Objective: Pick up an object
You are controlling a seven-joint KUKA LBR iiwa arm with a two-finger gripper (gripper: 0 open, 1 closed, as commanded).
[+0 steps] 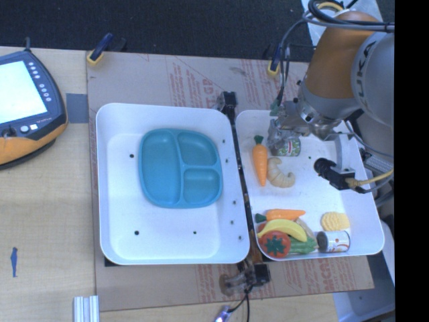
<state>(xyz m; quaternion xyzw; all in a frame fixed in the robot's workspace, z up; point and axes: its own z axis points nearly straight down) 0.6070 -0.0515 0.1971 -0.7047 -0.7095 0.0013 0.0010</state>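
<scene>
Two white bins are seen side by side. The gripper is lowered at the right bin's far edge over a small can; whether anything is clamped cannot be told. A carrot lies just beside.
</scene>
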